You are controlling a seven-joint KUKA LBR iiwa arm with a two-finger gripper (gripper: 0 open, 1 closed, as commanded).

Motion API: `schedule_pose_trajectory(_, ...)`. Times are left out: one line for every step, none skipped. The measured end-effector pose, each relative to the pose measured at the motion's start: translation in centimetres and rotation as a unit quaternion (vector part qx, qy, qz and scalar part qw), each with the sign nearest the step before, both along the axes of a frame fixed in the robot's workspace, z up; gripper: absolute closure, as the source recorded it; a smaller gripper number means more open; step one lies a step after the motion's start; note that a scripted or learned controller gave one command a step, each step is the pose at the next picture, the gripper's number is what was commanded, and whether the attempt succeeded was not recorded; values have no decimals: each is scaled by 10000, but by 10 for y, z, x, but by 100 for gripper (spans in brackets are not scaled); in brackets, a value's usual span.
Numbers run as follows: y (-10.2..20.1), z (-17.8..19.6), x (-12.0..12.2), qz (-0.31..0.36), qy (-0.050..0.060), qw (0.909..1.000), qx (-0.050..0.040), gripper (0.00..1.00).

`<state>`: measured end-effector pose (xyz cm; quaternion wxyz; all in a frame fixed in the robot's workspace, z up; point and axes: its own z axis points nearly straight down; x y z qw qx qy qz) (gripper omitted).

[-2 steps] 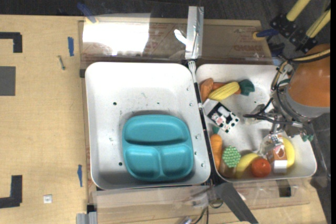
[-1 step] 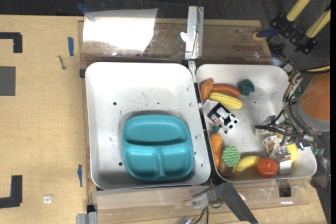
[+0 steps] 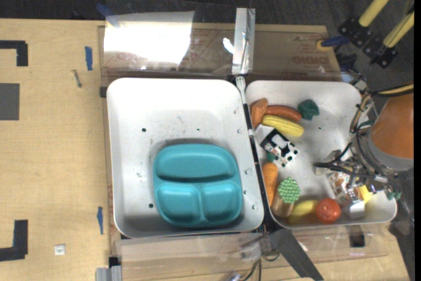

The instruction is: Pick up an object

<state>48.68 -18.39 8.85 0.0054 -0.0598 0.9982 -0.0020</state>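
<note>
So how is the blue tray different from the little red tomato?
The blue tray is big, flat and split into compartments; the red tomato is small and round. The tray lies alone in the left bin; the tomato sits among other toys in the right bin. Both rest near their bins' front edges.

A teal divided tray (image 3: 197, 183) sits in the white left bin (image 3: 125, 141). The white right bin (image 3: 329, 99) holds bright toys — yellow corn (image 3: 283, 125), a black-and-white cow (image 3: 278, 146), a red tomato (image 3: 327, 210) at five o'clock — beside the arm's orange band (image 3: 398, 128).

The wooden bench (image 3: 46, 161) bears two white bins (image 3: 131, 115) side by side.
</note>
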Motion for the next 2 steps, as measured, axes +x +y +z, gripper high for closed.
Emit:
schedule_pose_trajectory(1, 11, 1, 6, -12, 10000, -3, 100)
schedule_pose_trajectory(29, 86, 15, 1907, 6, 9816, -5, 100)
